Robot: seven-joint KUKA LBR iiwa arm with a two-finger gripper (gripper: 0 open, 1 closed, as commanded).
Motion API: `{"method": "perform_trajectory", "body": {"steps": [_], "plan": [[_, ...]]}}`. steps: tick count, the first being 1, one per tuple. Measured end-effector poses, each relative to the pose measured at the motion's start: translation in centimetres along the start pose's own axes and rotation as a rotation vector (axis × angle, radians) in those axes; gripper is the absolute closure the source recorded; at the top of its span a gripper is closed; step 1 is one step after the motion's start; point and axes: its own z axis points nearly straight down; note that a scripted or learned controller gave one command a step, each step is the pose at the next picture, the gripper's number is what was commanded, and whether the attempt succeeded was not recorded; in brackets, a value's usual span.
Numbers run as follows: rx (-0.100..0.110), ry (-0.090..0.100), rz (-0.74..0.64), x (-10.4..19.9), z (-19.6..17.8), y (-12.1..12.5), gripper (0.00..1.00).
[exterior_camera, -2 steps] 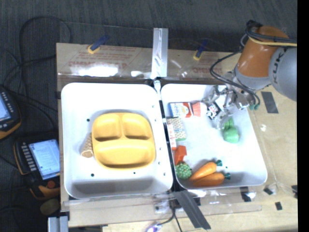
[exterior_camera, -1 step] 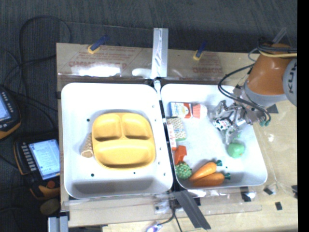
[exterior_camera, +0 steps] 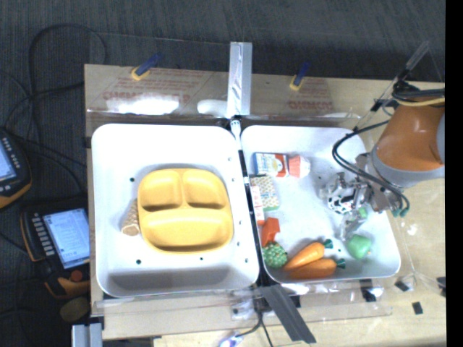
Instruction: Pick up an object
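light: bright, even, overhead | glare: white bins [exterior_camera: 168,137] nearly blown out | shadows: soft, faint | focus: slightly soft, grainy throughout

I see the divided tray [exterior_camera: 185,208] lying in the left bin [exterior_camera: 108,194]. In the right bin [exterior_camera: 391,262], cartons [exterior_camera: 278,165] sit at the back, carrots [exterior_camera: 309,259] along the front, my end effector [exterior_camera: 346,202] above between.

A yellow plastic divided tray [exterior_camera: 185,208] lies in the left white bin [exterior_camera: 108,194], with a tan waffle-textured cone [exterior_camera: 131,219] tucked against its left edge. Two blue-and-yellow clamps [exterior_camera: 145,66] [exterior_camera: 299,77] grip the cardboard backing [exterior_camera: 181,89]. A handheld screen device [exterior_camera: 61,237] sits on the dark carpet [exterior_camera: 145,13].
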Motion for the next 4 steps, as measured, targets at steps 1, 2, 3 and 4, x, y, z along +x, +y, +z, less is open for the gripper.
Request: {"method": "perform_trajectory", "body": {"steps": [1, 2, 3, 4], "plan": [[0.002, -0.003, -0.013, 5.1, -0.2, 0.5, 0.0], [0.005, -0.003, -0.012, 4.2, -0.1, 3.6, 0.0], [0.003, -0.005, -0.105, 5.1, -0.2, 2.8, 0.0], [0.002, -0.004, -0.163, 2.3, -0.1, 8.6, 0.0]]}}
